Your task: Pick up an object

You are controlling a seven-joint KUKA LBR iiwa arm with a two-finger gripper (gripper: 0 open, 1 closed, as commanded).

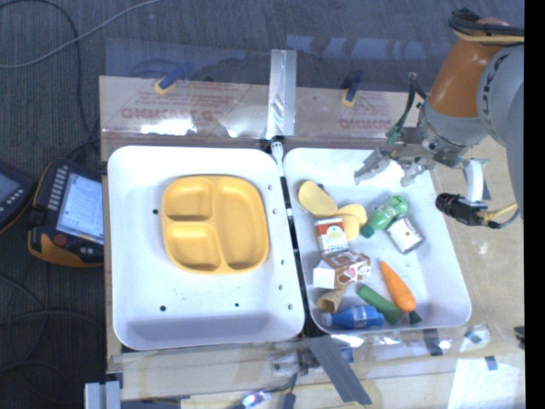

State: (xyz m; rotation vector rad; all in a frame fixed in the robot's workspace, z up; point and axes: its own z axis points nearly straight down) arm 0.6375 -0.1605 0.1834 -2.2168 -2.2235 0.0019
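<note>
Green bottle [385, 215] just below open fingers [368, 171], w/o contact.

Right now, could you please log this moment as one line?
pincer: open, holding nothing | over right bin far edge | green bottle: untouched | yellow tray: left bin

We see a yellow divided tray [215, 223] in the middle of the left bin [136, 313]. Off the bench's left edge, a handheld controller [66, 214] lies on the dark floor [51, 75], with cables [51, 37] trailing near it.
</note>
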